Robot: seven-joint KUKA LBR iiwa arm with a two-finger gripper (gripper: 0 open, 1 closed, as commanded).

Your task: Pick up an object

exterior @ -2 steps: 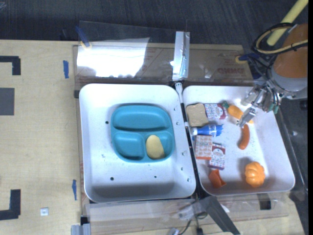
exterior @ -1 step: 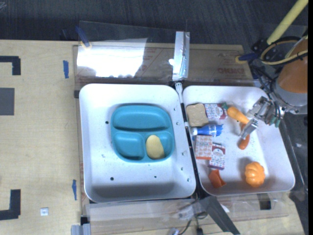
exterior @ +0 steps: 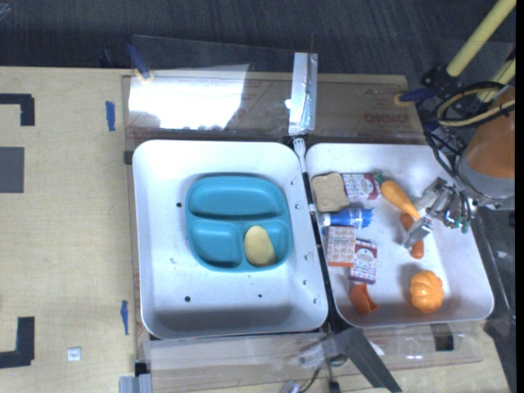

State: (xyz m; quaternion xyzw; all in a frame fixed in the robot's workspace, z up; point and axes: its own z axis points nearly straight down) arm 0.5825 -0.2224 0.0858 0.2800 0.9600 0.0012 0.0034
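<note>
I see a blue tray [exterior: 237,219] in the white left bin [exterior: 155,178], with a yellow potato [exterior: 259,246] on it. Right of that tray, the white right bin [exterior: 467,260] has a brown bread slice [exterior: 328,191], an orange carrot [exterior: 399,201], an orange pumpkin [exterior: 426,291] and red-and-white packets [exterior: 341,246]. The table [exterior: 65,219] is pale wood.

Pale wooden bench [exterior: 57,244]; dark floor [exterior: 246,6]
</note>
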